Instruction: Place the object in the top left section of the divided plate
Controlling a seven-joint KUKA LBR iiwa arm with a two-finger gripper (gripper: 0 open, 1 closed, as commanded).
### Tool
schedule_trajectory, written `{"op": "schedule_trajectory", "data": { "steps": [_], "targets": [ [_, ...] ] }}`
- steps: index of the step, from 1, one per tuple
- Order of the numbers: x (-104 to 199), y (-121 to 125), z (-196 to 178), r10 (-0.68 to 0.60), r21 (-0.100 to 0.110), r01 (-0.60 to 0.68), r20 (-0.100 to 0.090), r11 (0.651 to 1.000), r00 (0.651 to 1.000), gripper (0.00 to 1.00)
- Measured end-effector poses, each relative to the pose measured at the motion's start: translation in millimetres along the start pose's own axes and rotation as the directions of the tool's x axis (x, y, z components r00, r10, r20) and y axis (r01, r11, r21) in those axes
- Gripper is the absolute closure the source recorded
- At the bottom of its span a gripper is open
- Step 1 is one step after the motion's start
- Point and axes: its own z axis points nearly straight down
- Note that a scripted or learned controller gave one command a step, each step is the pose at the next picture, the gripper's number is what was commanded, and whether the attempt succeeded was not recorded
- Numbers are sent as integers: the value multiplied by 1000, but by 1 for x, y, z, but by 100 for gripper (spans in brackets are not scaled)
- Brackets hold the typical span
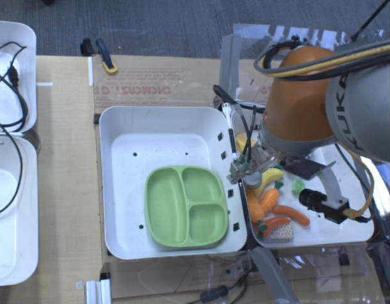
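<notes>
Toys crowd the right bin [347, 233], at the lower right of the frame: a yellow banana [271, 178], an orange carrot [266, 201], a long reddish-orange sausage [292, 213], a small green piece [299, 185] and a speckled white block [282, 232]. Which of these is the task's object I can't say, but the hand [244, 167] hangs low at that bin's left edge, right beside the banana, so that looks the likeliest pick. Whether the hand is open or closed, or has anything in it, I cannot tell; the big orange-and-grey arm [309, 100] covers most of it.

Over in the left bin [119, 189], the green divided plate [186, 206] lies flat toward the bottom, all three sections bare. Its top left section [164, 201] looks like the long one running down the plate's left side.

Now the handling. These look like hollow plastic play food: light, stiff, smooth and a bit slippery, not fragile. The banana is curved, so I'd say grip it across the middle of its length where it's thickest, not near a tapering tip, where it could squirt out. It lies touching the carrot, so there's some risk of nudging that too.
</notes>
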Motion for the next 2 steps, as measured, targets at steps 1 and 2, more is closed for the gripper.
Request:
{"op": "schedule_trajectory", "data": {
  "steps": [1,2],
  "targets": [
    [-69,-54,-140,100,0,-100,2,995,995,100],
    [-65,-38,35,48,2,-48,-1,999,999,100]
  ]
}}
